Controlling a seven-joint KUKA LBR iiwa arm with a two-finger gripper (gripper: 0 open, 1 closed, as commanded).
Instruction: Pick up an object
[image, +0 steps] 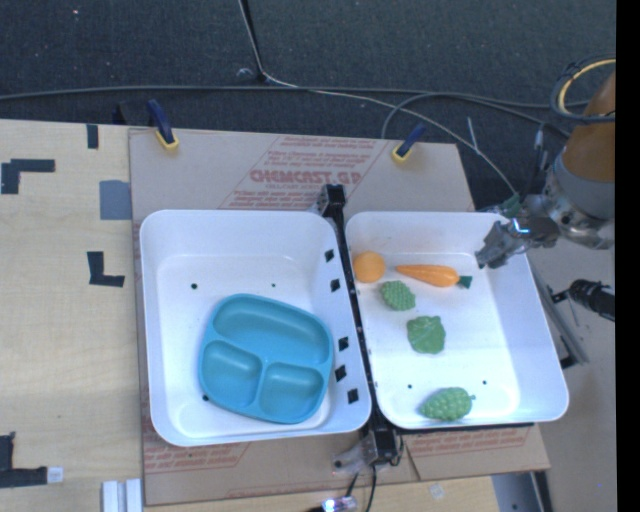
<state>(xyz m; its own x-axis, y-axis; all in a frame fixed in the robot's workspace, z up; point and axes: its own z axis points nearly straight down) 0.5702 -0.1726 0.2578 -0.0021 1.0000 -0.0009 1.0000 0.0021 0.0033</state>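
Two white bins sit side by side on the desk. The left bin (160, 300) holds one blue plate (266, 357) with three parts. The right bin (530, 340) holds five toy foods — one orange ball (369, 266), one carrot (430, 274) beside it, and three green veggies (426, 334) below them. The gripper (497, 246) hangs over the right bin's far right rim, near the carrot's tip. I cannot tell if it is open.

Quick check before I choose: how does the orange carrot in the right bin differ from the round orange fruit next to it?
The long tapered orange toy carrot lies flat, pointing left, with a small green stub at its right end; the round orange toy fruit is a plain ball with no green. The carrot is clearly longer; the fruit sits nearer the bins' shared edge. Both are orange and lie in the right white bin.
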